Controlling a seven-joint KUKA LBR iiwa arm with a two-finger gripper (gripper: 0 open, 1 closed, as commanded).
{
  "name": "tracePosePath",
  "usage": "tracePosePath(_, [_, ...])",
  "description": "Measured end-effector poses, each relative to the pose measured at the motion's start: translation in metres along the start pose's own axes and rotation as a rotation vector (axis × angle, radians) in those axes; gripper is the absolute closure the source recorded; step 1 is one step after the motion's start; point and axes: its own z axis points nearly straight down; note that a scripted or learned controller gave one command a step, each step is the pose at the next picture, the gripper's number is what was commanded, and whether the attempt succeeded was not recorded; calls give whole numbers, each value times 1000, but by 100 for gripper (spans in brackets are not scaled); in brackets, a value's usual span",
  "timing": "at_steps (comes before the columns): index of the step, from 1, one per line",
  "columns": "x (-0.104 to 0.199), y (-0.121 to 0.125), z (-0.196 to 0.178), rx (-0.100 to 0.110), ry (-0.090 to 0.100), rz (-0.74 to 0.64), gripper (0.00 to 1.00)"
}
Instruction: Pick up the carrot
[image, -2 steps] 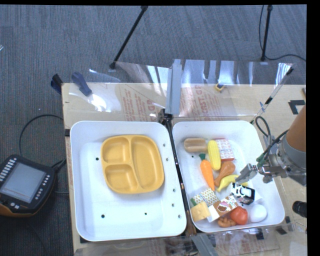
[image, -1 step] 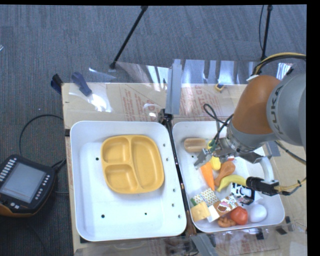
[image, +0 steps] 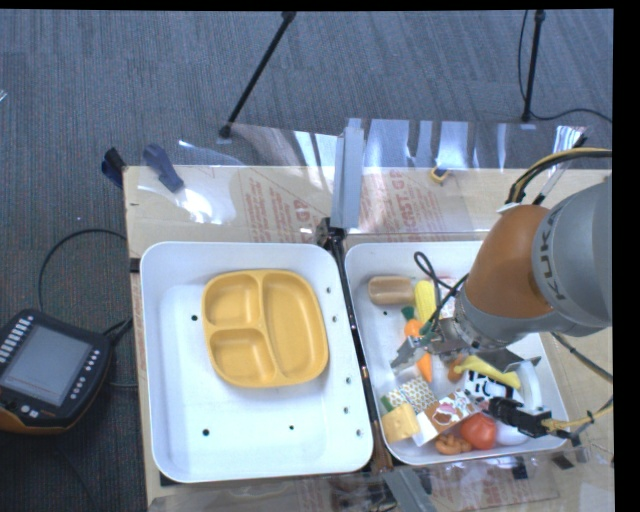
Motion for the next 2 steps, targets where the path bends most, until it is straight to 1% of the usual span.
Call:
tracePosePath(1, [0,0,-9,1,2,6,100])
tracePosePath(2, [68,30,-106,-15,-1,-58,100])
